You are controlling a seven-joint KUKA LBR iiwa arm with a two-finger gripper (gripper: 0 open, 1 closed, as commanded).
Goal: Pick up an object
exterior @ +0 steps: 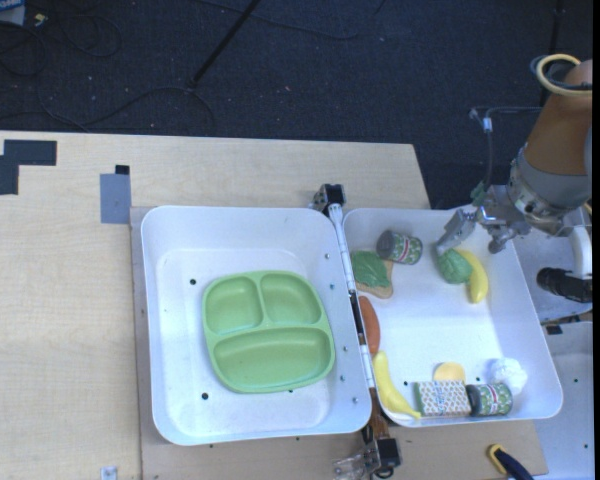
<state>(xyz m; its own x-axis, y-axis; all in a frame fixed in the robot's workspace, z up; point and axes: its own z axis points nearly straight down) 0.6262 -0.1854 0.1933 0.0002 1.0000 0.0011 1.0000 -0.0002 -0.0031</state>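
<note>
Beside the end effector (pixel 477 230), a green toy (pixel 453 265) touches a yellow one (pixel 476 284).

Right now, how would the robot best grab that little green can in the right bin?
The green can lies tipped on its side with bare floor around it. I'd come straight down from above and close across its round body at the middle, probably not over its ends, where the span looks longer.

Green tray (pixel 268 330), white bins (pixel 170 268), yellow banana (pixel 391 388)
</note>
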